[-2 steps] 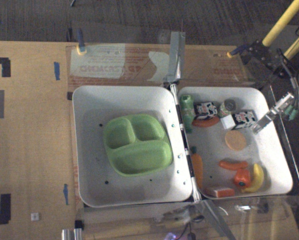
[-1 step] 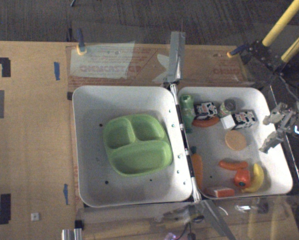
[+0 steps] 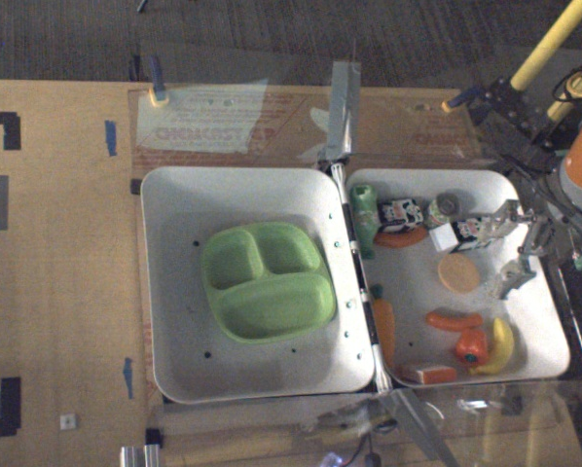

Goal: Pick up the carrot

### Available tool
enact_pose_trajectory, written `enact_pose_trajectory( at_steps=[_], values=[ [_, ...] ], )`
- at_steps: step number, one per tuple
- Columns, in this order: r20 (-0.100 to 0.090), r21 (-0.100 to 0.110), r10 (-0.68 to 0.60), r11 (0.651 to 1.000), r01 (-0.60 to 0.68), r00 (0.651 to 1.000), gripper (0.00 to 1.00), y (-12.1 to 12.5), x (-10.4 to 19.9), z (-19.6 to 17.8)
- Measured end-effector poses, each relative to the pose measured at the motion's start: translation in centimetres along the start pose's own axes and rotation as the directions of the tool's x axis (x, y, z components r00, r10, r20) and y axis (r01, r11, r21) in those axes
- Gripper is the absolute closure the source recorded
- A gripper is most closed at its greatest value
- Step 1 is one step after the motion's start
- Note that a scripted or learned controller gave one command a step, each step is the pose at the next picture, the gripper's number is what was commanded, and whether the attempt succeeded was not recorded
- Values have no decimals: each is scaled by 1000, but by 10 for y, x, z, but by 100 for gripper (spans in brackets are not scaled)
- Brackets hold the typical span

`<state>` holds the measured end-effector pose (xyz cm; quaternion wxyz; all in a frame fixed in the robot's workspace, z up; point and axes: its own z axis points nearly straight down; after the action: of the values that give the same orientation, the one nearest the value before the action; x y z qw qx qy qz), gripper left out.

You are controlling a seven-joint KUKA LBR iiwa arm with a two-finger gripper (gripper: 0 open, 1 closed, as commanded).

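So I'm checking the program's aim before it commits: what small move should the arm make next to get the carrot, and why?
Probably shift the claw toward the right bin's left wall. The claw sits near the right wall, above the round tan disc, while the long orange carrot lies against the left wall, apart from it. Descending here would likely miss.

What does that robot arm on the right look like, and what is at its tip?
The arm is grey with an orange band near its wrist. At its tip sits a gripper of bare silvery metal, a thin skeletal frame ending in two slim jaws.
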<state>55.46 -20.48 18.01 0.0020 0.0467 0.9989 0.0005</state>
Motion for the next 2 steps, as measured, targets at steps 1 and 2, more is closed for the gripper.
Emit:
enact_pose_trajectory(
  at_steps=[1,2],
  values=[
    [6,2,-172,985,172,985,0,-16,-17,-62],
    [1,-1,-495,869,495,869,0,-16,-16,-34]
  ],
)
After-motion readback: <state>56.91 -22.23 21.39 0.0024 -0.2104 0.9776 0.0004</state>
